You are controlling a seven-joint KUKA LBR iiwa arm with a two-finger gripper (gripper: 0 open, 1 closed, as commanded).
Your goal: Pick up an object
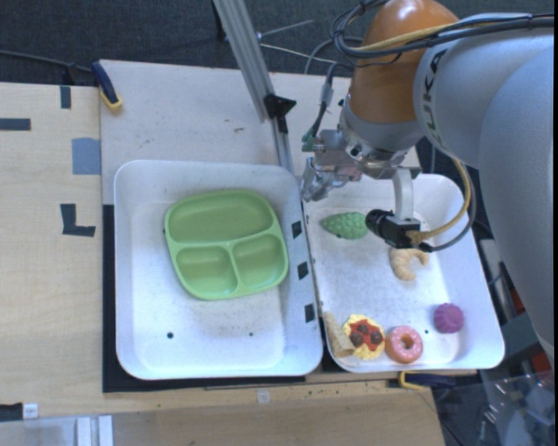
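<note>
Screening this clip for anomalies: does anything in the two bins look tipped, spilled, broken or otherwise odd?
Nothing stands out. The green divided plate lies flat in the left bin. In the right bin, the green leafy toy, pale croissant-like piece, purple piece, pink donut and pizza slice lie apart, inside the rim.

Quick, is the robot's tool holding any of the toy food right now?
Tool: nothing shows in its grip; it hangs at the top left corner of the right bin, beside the green leafy toy. Open or closed cannot be told.

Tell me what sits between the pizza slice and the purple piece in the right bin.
A pink donut lies between pizza slice and purple piece, seen in the camera view.
</note>
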